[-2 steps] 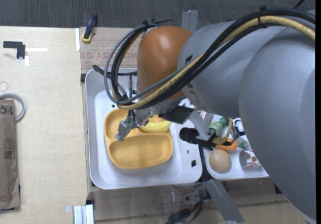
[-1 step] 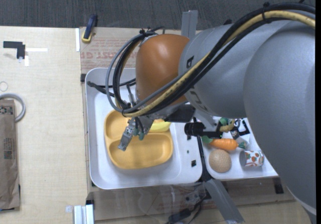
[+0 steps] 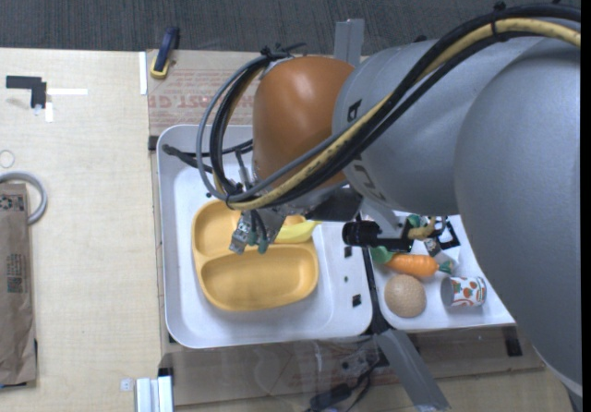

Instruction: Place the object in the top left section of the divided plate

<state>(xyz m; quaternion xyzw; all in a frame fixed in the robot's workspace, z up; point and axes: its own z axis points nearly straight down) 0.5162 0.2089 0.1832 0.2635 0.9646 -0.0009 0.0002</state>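
Note:
A yellow divided plate [image 3: 254, 279] lies in the left white bin [image 3: 180, 216]. Its large lower section and its upper left section [image 3: 214, 228] show bare yellow. My gripper [image 3: 249, 238] hangs over the plate's middle, at the ridge between the sections, its tips just right of the upper left section. A pale yellow object [image 3: 297, 231] lies in the plate's upper right part, right beside the gripper and partly hidden by the arm.
The right bin [image 3: 494, 313] holds a toy carrot [image 3: 413, 264], a beige egg-like ball [image 3: 404, 296], a small patterned cup [image 3: 464, 292] and other small items. The big grey arm covers the upper right. A wooden bench lies left, with a brown bag [image 3: 14, 290].

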